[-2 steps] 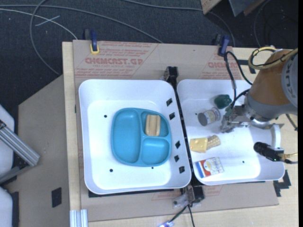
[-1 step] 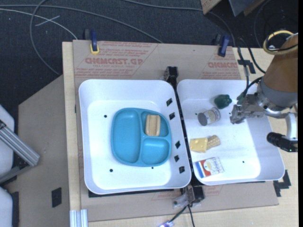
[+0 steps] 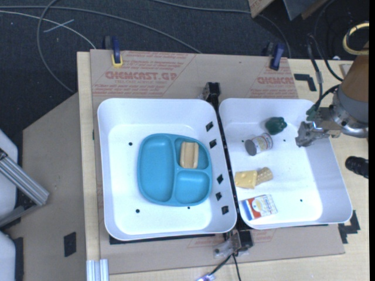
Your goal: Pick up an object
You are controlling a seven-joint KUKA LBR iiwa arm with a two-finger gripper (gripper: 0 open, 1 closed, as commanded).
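Observation:
In the right bin [image 3: 328, 204] lie a dark green object [image 3: 275, 124], a small grey can [image 3: 258, 144] on its side, a yellow corn-like piece [image 3: 254, 178] and a flat red, white and blue packet [image 3: 258, 206]. My gripper [image 3: 305, 134] hangs over the right bin's far right part, to the right of the green object and apart from it. Nothing shows between its fingers. The left bin [image 3: 117, 157] holds a blue divided tray [image 3: 153, 168] with a tan block [image 3: 188, 154] in its upper right compartment.
A black divider with clips [image 3: 218, 151] runs between the two bins. Blue clamps [image 3: 116, 52] hold the cardboard sheet at the bench's back edge. Cables trail on the dark floor behind. Bare white floor lies at the right bin's lower right.

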